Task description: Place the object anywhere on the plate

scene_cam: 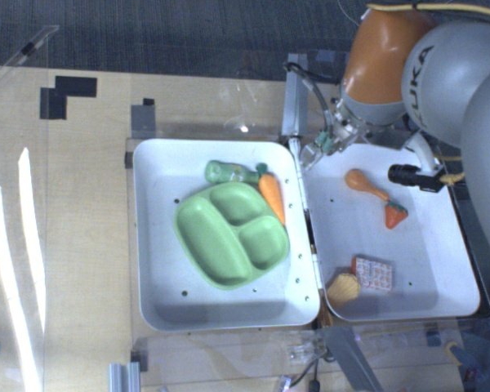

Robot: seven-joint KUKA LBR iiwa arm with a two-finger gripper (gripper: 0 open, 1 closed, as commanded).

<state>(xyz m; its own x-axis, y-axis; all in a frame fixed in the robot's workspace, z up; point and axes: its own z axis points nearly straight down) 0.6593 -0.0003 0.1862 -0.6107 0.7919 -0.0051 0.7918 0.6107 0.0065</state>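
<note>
Gripper (325, 143) state unclear, above bins' divider; carrot (271, 197) leans against green plate (231, 233).

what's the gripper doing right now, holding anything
gripper: at the top edge of the right bin, near the divider; open or shut cannot be told, nothing seen between its fingers.
</note>
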